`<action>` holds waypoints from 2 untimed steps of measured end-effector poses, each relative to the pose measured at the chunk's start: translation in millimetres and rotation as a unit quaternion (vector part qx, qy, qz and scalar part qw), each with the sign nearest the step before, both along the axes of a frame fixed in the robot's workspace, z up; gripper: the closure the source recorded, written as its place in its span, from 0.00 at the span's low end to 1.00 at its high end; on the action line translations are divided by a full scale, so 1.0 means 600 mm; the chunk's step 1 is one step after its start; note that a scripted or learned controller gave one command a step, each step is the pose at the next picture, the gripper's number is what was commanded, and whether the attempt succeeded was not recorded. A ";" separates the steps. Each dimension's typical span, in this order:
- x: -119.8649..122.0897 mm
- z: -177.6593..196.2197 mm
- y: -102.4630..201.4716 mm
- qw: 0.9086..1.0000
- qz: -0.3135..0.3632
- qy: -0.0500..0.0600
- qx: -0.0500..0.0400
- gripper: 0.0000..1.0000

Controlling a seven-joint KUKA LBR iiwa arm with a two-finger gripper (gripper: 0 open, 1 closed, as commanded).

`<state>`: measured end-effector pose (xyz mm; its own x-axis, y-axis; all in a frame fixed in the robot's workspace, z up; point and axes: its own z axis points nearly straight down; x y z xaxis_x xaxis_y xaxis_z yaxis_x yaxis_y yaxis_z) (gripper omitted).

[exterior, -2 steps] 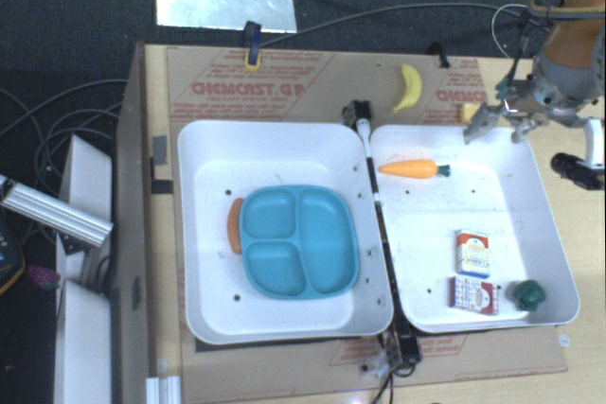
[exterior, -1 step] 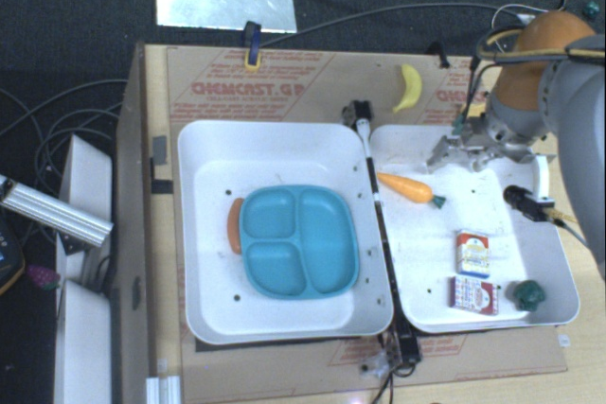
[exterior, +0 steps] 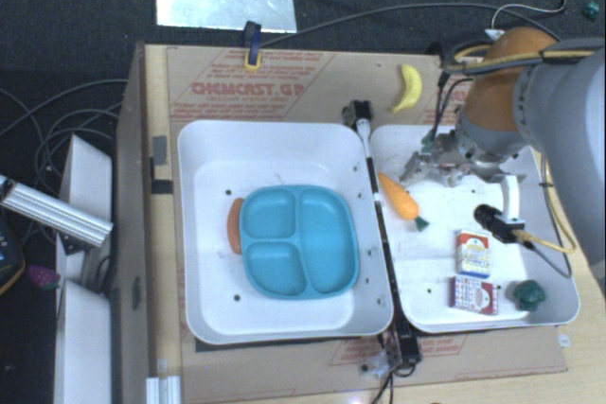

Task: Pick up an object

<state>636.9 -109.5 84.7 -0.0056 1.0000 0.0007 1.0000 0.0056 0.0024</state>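
Note:
My gripper (exterior: 429, 169) hangs low over the far part of the right bin (exterior: 428, 284), the grey arm reaching in from the right. An orange carrot (exterior: 400, 198) with a green tip lies just left of and in front of the gripper, close to the divider between the bins. Nothing shows between the gripper's fingers. Two small red-and-white boxes (exterior: 472, 254) (exterior: 472, 295) lie nearer the front of the right bin. A dark green round thing (exterior: 528, 294) rests in that bin's front right corner.
The left bin (exterior: 204, 203) holds a blue divided plate (exterior: 299, 238) with an orange sausage-shaped thing (exterior: 233, 224) at its left edge. A yellow banana (exterior: 409, 87) lies on the cardboard behind the right bin, outside both bins.

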 end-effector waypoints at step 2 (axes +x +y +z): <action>-0.024 0.062 -0.161 1.000 -0.002 -0.001 -0.002 0.00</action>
<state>622.2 -206.0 122.1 -0.0015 1.0000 -0.0025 1.0000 0.0015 0.0036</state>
